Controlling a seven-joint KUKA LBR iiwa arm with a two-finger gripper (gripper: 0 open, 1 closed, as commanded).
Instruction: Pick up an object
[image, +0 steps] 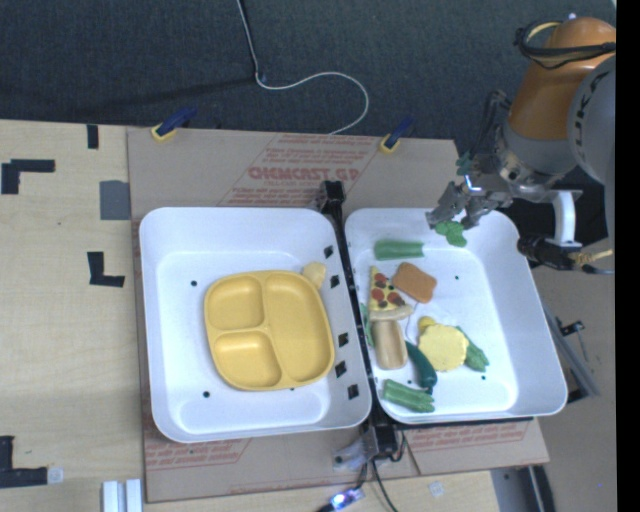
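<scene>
My gripper (455, 226) hangs over the far edge of the right bin (535, 340), and a small green piece (456, 236) shows between its fingertips, lifted above the bin floor. Below it in the bin lie a green bean pod (398, 247), a brown bread piece (415, 282), a pizza slice (385, 292), a tan bun (389, 343), a yellow round piece (443, 347), a dark green pepper (423, 369) and a green vegetable (408, 397).
The left bin (165, 300) holds a yellow divided plate (268, 330) and a small pale yellow item (315, 272) by its right wall. A black divider (345, 290) runs between the bins. A white cable (300, 82) lies behind the bench.
</scene>
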